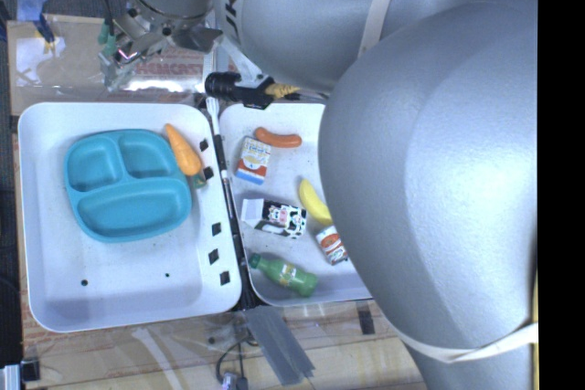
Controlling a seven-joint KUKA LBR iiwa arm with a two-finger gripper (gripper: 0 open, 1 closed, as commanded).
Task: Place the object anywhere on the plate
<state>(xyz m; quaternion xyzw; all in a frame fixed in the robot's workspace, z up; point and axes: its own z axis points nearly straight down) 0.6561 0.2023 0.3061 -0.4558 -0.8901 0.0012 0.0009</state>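
- Gripper (123,50) first: it's up at the top left of the camera view, under the orange band, above the far rim of the left bin (37,128). Honestly can't tell if it's released or clenched, it's just a blurry clump of metal from here. Nothing visibly held in it.
- Task's thing as far as I can see is the carrot (183,149). It sits in the left bin, tilted, right against the upper right rim of the blue plate (128,187). Touching it for sure, but I can't tell whether it's resting on the rim or just leaning beside it. Its green end points down toward the divider between the bins.
- Plate has three compartments, all bare blue.
- Right bin (274,189) is the cluttered one: sausage (277,139) at the top, a small carton (253,160) under it, a black-and-white cow-print carton (281,217), a banana (313,201), a small red-labelled bottle (331,245) and a green bottle (285,276) lying on its side near the front.
- What's in the way: the arm (430,151) is huge in this shot and covers the right part of that bin.
- Writing: "KUKA" in black on the arm's grey shell, first letter partly cut off. Labels on the cartons and bottles are too small to read.
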